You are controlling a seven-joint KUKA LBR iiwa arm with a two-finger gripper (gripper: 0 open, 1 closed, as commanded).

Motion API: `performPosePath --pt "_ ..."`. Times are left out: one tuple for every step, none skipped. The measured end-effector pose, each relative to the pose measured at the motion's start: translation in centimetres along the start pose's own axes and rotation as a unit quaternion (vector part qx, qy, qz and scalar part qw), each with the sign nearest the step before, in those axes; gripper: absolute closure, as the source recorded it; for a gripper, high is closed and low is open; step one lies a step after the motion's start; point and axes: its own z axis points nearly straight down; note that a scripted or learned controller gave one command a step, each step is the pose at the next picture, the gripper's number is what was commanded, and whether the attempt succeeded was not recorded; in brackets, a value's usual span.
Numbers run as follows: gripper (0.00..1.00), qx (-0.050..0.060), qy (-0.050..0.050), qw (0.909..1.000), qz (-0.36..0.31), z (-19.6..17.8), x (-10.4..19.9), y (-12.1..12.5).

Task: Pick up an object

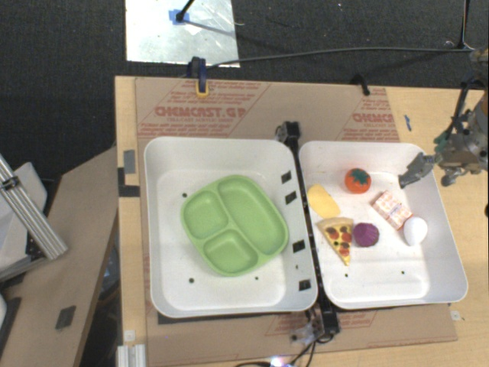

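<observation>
The left bin point(160, 174) holds a green divided plate point(233, 224). The right bin point(447, 281) holds a toy tomato point(357, 180), a yellow piece point(323, 201), a pizza slice point(338, 234), a purple piece point(367, 234), a pink packet point(391, 209) and a white egg point(415, 230), all near one another. The gripper point(429, 170) hangs over that bin's right rim with its fingers spread and nothing between them; the arm is cut off at the frame edge.

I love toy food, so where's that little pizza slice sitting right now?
The pizza slice lies in the right bin, near its left wall, just below the yellow piece and beside the purple ball.
</observation>
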Motion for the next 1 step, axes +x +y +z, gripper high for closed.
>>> performPosePath --pt "0.00 -0.006 -0.001 1.0000 -0.002 -0.67 0.07 0.21"
